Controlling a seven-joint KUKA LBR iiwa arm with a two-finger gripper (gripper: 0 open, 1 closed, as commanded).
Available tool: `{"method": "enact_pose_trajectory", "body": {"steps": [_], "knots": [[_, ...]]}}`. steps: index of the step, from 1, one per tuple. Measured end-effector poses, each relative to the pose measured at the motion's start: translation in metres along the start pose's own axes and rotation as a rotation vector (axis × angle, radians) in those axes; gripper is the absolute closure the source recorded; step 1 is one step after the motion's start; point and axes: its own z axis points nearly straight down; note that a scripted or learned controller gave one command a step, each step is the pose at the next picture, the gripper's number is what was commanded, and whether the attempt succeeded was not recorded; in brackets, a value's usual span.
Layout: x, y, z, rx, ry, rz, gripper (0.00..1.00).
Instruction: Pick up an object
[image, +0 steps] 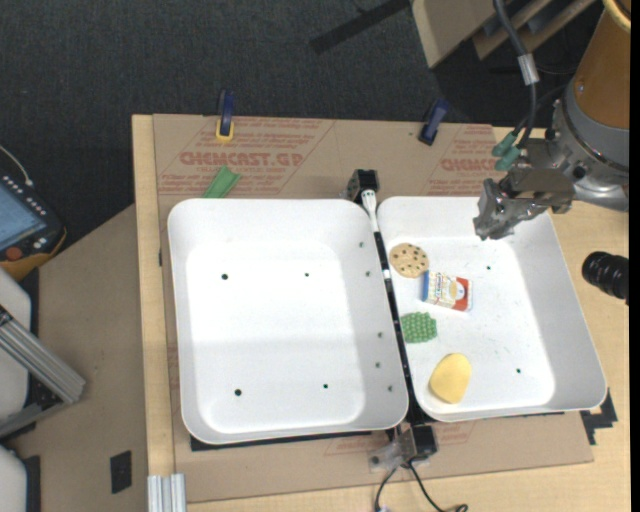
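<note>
Two shallow white bins sit side by side on a brown cardboard sheet (300, 150) printed in red with "CHEMCAST GP", the lettering readable above the left bin (200, 300) and cut off partway above the right bin (540, 320). A blue clamp with a yellow tip (225, 115) and a second blue clamp (434, 120) pin the sheet's far edge, and a strip of green tape (220, 182) lies just left of the printed lettering. The things to pick are all in the right bin, grouped along its left side: a round chocolate-chip cookie (407, 260) near the divider, a small white packet with red and blue printing (446, 291) just beside it toward the bin's middle, its text too small to read, a green knobbly square (417, 327) below them, and a yellow rounded piece, perhaps a lemon or potato (451, 378), nearest the front rim. The gripper (490, 228) hangs over the far part of the right bin, well apart from the cookie and packet; its fingers (484, 224) point down and look drawn close together with nothing between them, though the view is soft there. A small green tag (506, 152) shows on the wrist cabling above
</note>
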Motion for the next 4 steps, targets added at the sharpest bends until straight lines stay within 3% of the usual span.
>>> {"method": "enact_pose_trajectory", "body": {"steps": [1,2,3,4], "knots": [[0.088,-0.016,-0.035,0.001,0.002,-0.002,1.00],[0.132,-0.015,-0.048,0.002,0.000,0.004,1.00],[0.156,-0.014,-0.062,0.002,0.000,0.006,1.00],[0.204,0.067,-0.106,-0.003,0.001,0.006,1.00]]}}
